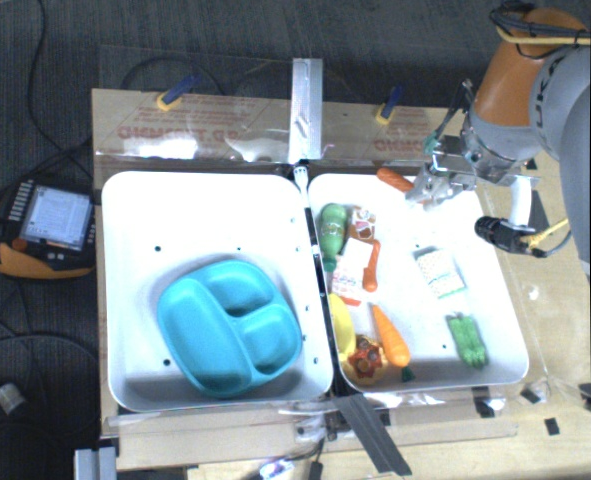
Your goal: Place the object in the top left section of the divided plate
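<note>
A blue divided plate (229,325) lies in the left bin, with nothing in its sections. My gripper (430,190) hangs over the far right corner of the right bin, beside a small orange carrot (395,179) lying at the bin's back rim. I see nothing between the fingers. Other toy foods lie in the right bin: a green avocado-like piece (332,226), an orange carrot (390,336), a yellow banana (341,322), a green ridged piece (466,339) and a white card packet (440,271).
The left bin (135,228) and right bin (500,298) sit side by side, a metal bracket (306,108) behind their shared rim. A handheld screen unit (43,223) lies off the bench at left. Clips and clear sheeting line the back board.
</note>
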### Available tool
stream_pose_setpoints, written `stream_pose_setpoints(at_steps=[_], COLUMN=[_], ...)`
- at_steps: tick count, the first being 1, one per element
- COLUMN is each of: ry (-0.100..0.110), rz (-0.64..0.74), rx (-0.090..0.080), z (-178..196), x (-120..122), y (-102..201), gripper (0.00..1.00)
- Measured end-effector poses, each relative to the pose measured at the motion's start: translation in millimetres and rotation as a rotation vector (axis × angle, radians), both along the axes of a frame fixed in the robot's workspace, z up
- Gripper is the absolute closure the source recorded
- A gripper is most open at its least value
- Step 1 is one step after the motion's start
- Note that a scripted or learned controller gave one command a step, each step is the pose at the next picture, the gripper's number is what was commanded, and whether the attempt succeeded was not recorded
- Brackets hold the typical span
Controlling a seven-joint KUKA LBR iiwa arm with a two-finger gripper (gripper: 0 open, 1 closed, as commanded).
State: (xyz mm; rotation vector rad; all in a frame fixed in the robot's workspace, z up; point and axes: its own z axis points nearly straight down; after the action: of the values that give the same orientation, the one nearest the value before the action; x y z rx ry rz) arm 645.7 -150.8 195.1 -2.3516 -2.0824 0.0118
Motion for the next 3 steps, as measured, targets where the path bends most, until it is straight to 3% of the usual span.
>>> stream_pose_setpoints(at_steps=[1, 2, 3], ry=[-0.014, -0.030, -0.024], rz=[-0.261, -0.480, -0.479], rx=[0.003, 0.003, 0.003], z=[-105, -104, -106], x=[-85, -135, -137], y=[-9, -3, -3], gripper=[1.00, 1.00, 0.00])
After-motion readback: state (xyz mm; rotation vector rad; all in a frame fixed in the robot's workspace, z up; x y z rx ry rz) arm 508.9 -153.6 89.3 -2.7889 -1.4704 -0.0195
